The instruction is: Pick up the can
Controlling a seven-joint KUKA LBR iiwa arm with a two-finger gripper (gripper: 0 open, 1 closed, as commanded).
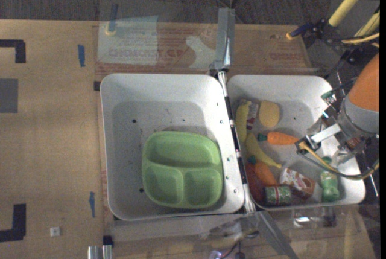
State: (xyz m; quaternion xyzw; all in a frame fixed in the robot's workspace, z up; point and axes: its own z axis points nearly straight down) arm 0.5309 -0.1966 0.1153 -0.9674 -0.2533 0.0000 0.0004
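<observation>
On the left, the big bin holds a green plate with three parts. You do not need it, so leave it alone.

Next to it is the small bin, full of toy food. A yellow banana stands along its left wall. An orange carrot lies in the middle.

The can is near the front edge of this bin. It lies on its side, red with a green band. A red packet touches it from above, and a small green bottle sits just beside it to the right.

The hand is up at the right side of the bin, near the carrot tip, apart from the can. You cannot tell if it is spread or pressed together, as wires hide it.

Move the hand toward the front edge, right over the can. Turn it so it grips across the round sides. Come down slowly, so you do not grab the packet or bump the wall.
</observation>
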